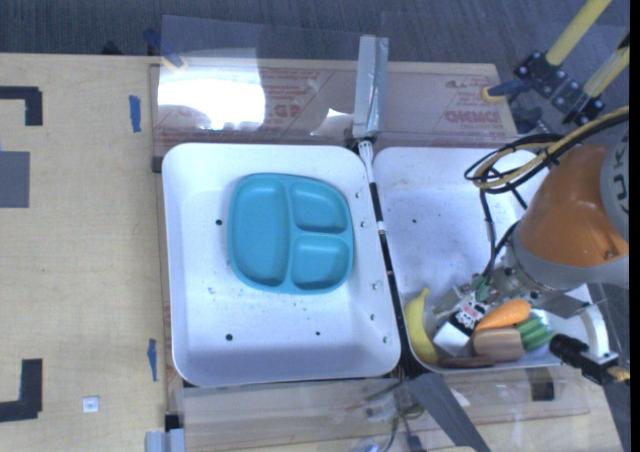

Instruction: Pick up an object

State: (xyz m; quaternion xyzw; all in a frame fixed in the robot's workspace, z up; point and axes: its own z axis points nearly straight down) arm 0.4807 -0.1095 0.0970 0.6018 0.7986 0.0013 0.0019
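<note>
On the pale wooden surface two shallow white bins sit side by side. The left bin holds a turquoise divided plate lying flat near its middle, with one long compartment on the left and two smaller ones on the right. The right bin has its upper part bare apart from dark specks, and a small heap of things is crowded into its near corner: a yellow banana curving along the left wall, an orange carrot, a tan block just below the carrot and touching it, a green piece at the block's right, and a small white and black item between banana and carrot (too small to identify). The arm's orange band and grey wrist hang over the right side of this bin, black cables looping above them. The tool sits low at the top of the heap, just above the carrot; its state I cannot tell, as the wrist and clutter obscure it
</note>
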